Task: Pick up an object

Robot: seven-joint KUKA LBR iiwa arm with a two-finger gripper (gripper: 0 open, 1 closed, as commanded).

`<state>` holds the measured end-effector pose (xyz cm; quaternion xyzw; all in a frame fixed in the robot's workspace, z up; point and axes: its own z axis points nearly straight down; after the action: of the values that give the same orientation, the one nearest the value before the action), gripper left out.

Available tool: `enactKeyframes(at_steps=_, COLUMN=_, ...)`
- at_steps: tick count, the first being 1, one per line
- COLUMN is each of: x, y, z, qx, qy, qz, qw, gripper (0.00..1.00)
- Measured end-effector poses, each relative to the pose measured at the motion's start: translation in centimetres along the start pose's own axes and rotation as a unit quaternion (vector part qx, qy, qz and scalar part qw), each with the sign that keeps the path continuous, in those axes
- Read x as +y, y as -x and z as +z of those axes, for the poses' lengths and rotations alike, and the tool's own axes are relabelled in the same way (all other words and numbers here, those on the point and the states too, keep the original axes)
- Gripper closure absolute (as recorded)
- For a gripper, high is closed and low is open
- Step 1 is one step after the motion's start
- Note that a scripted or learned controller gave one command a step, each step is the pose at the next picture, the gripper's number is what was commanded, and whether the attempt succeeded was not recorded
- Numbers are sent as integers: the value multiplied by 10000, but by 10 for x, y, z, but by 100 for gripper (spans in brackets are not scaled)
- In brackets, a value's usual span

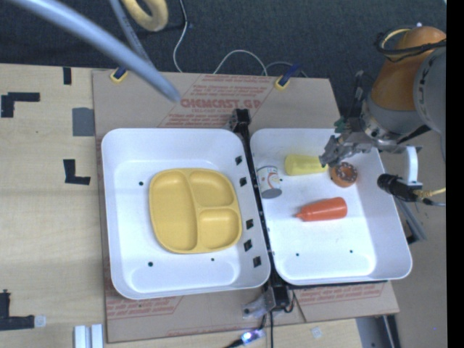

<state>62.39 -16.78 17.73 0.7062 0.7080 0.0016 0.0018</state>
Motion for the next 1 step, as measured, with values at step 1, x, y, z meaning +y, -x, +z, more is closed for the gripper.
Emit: enactKeyframes(at_steps=1, x=-6, y=2, z=-61, qx=-5, qy=3, qz=4, qw=10000, gripper=100)
